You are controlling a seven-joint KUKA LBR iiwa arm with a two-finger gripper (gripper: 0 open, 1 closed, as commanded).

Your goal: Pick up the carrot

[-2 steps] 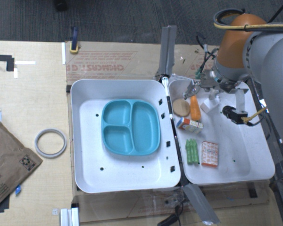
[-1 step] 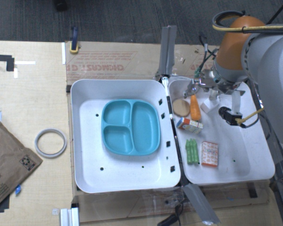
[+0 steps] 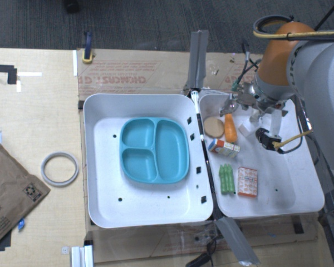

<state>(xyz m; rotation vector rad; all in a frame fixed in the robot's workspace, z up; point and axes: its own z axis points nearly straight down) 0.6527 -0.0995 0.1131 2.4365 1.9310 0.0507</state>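
Approach step: gripper [image 3: 234, 105] sits just above carrot [image 3: 229, 128], finger state unclear, next needs descent and closing on it.

Fixed overhead camera, slanted down, moderately distant; covers both bins [image 3: 94, 166], bench [image 3: 28, 121], arm [image 3: 306, 65] entering from right.

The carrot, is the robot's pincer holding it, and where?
Cannot be told. The pincer sits at the top end of the carrot in the right bin, but the contact is too unclear to judge a grip.
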